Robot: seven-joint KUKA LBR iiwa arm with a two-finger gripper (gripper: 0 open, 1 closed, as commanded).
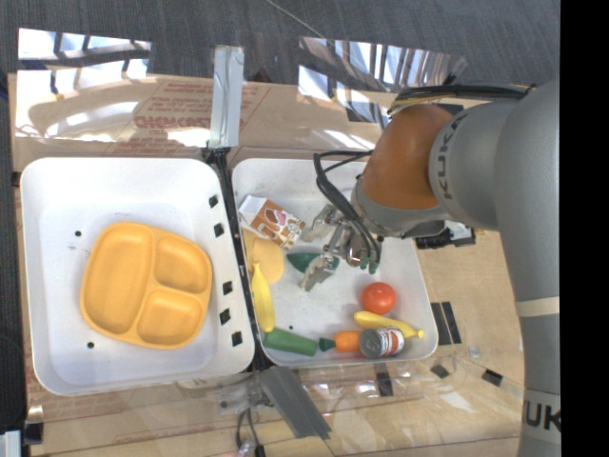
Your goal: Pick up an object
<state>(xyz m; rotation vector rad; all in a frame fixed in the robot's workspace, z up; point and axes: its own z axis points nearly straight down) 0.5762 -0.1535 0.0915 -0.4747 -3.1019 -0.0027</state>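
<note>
Poised low over the right bin, the arm's claw hangs near that bin's middle, its 2 metal fingers spread apart with nothing between them; their tips sit just above a dark green object lying on the bin floor. Going left to right from there: the left bin holds a yellow divided tray with 3 compartments, resting a little left of that bin's centre. At the right bin's left wall lies a banana, set lengthwise along the wall, with a pale yellow round piece just above it. A small printed snack packet sits tilted in the right bin's upper left part. Along the right bin's near wall lies a green vegetable, and beside it to the right an orange carrot-like piece. Right of that piece, a small bottle lies on its side, with a yellow piece touching its upper edge. A red tomato rests just above that yellow piece, well right of the claw. Over the right bin's upper right corner looms the grey arm with its orange band, black cables looping beside the wrist.
</note>
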